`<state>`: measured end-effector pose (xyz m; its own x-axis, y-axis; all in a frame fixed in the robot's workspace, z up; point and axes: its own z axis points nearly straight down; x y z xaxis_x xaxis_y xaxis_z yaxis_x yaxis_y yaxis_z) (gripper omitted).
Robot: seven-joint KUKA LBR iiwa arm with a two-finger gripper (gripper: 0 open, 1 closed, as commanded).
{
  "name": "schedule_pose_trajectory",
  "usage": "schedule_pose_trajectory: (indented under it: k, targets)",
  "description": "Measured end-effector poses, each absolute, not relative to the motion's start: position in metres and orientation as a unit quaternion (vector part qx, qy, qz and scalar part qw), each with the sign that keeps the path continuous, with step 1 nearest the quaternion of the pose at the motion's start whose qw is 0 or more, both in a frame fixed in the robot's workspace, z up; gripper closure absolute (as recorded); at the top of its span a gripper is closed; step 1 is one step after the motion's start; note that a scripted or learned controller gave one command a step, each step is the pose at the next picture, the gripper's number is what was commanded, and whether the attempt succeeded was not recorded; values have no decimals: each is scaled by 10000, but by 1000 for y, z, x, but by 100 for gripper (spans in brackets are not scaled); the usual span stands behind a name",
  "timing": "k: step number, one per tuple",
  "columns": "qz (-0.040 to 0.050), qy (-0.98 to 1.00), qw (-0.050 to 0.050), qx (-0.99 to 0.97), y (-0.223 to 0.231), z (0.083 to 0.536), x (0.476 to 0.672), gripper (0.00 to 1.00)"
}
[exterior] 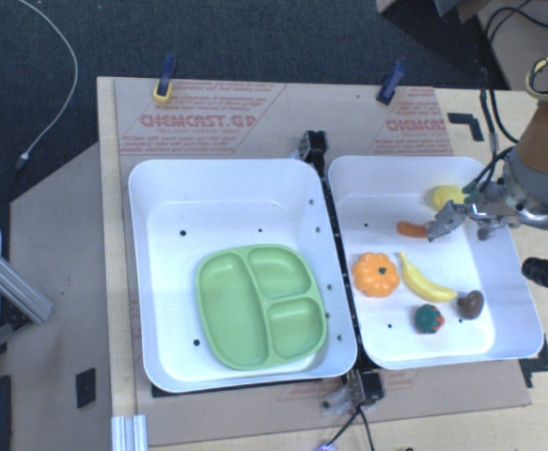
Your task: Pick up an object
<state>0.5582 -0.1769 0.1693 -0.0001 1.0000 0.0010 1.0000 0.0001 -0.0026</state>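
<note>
Gripper: my gripper (454,212) hangs over the upper part of the right shallow white bin (508,341), reached in from the right; I cannot tell from this angle how it is set, and nothing is visibly held in it.
Nearest object: small orange-red carrot-shaped toy (411,228); lies on the bin floor just beside my gripper, to its left and slightly toward the front rim.
Long axis: the carrot-shaped toy runs roughly left to right across the bin, with its right end closest to my gripper.
Second candidate: small yellow lemon-shaped toy (446,195); sits just behind my gripper toward the back wall, partly covered by it.
Other objects: yellow plastic banana (424,281), orange toy pumpkin (375,274), small brown rounded object (470,303) and small green-and-red round toy (429,318); all lie nearer the front rim, apart from my gripper.
Left bin: shallow white bin (161,195) holding a green divided plastic tray (259,304); well apart from my gripper across the centre divider.
Judgement: the coming move turns on a short shift left and down onto the carrot-shaped toy, closing across its narrow width; the thin, low body could slip out.
</note>
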Motion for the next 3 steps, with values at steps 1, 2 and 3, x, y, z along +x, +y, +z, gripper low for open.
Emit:
schedule_pose_trajectory:
  k: [1,2,3]
  targets:
    - [12,-7072,27,-7070,-170,121,551,0]
    - [9,-7070,20,-7073,-169,82,550,0]
    - [-2,-7070,-4,-7072,-169,95,551,100]
